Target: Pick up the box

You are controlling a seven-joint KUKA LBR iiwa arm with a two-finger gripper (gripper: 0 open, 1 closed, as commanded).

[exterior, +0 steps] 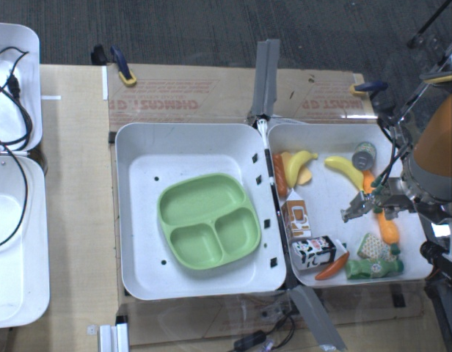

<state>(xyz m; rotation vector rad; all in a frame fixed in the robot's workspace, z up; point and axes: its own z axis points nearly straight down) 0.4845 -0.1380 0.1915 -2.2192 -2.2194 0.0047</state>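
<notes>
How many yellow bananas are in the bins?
2. One yellow toy banana lies at the back left of the right white bin, beside an orange hot dog. The other yellow banana lies mid-bin, near a grey can. More might hide under the arm.

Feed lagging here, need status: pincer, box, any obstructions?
Pincer hovering mid right bin, nothing seen held. Box against left wall, untouched. Cow-print carton and hot dog crowd it.

We see the box, a small carton in brown and white with printed markings, lying flat in the right bin against its left wall. We find it roughly midway along that wall, with one end pointing toward the bin's far side.
</notes>
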